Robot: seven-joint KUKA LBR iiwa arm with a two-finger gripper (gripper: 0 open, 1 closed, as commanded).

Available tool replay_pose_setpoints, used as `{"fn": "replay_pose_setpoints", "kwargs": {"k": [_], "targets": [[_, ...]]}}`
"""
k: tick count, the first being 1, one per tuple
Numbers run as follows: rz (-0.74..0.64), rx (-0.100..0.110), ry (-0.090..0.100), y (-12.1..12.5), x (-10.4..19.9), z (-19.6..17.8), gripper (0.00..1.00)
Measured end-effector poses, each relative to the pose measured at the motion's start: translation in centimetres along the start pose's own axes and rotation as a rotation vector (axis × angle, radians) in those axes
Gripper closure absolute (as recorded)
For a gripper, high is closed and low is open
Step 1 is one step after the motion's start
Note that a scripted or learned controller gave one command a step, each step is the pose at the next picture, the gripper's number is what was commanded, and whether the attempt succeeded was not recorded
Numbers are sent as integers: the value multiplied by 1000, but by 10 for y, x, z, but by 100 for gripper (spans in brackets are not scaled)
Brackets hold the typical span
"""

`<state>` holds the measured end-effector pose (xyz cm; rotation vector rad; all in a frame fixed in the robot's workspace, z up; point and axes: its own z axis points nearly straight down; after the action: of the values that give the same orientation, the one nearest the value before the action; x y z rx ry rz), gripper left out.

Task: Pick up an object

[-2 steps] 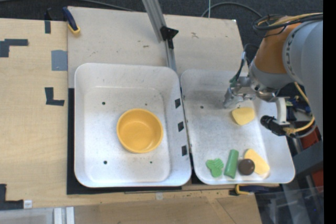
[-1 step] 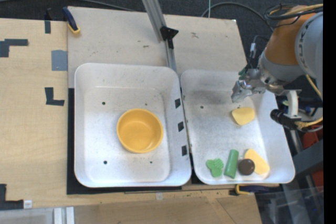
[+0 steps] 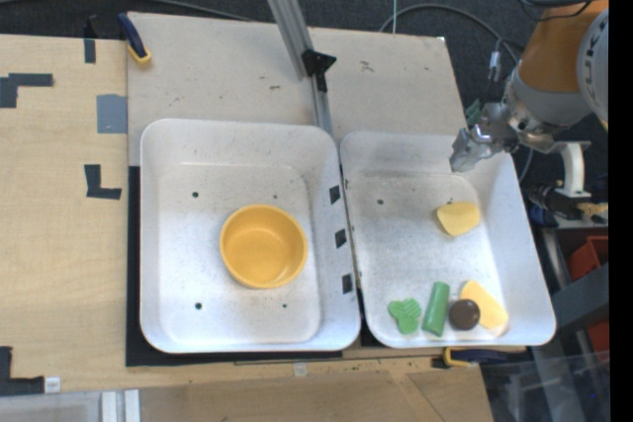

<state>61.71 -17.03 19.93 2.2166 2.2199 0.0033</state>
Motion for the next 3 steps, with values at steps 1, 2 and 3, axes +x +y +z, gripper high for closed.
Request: {"fn": "replay_pose_setpoints", "kwargs": {"k": [1, 2, 3], "targets": [[0, 0, 0, 2, 0, -53, 100], [-5, 4, 3, 5, 51, -59, 100], [-5, 7, 3, 16, 105, -44, 100]]}}
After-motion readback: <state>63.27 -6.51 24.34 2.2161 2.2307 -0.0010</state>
